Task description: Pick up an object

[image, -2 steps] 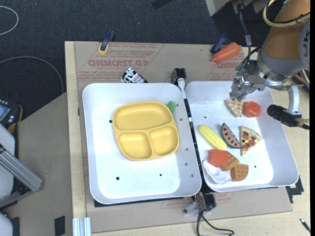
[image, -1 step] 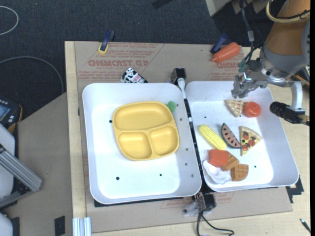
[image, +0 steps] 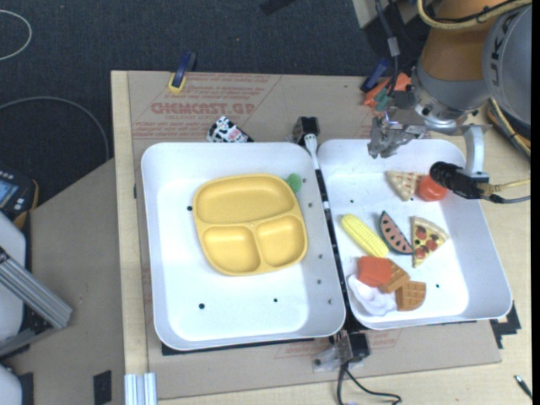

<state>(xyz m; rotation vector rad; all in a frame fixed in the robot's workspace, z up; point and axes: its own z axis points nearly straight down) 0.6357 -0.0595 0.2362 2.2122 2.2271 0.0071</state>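
Bench | left bin (image: pixel 169 226): yellow tray (image: pixel 249 224) | right bin (image: pixel 481 260): toy food | gripper (image: pixel 386 146) state unclear

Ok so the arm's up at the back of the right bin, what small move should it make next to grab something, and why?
Probably shift the gripper a little toward the near side and the right, over the pizza slice, then lower. The gripper hangs near the far rim of the right bin over bare floor, with nothing between its fingers, and that slice is the closest toy, lying apart from the corn.

The grey arm (image: pixel 472 49), orange-banded above the wrist, is reaching in from the right, its claw (image: pixel 384 146) pointing downward, holding nothing.
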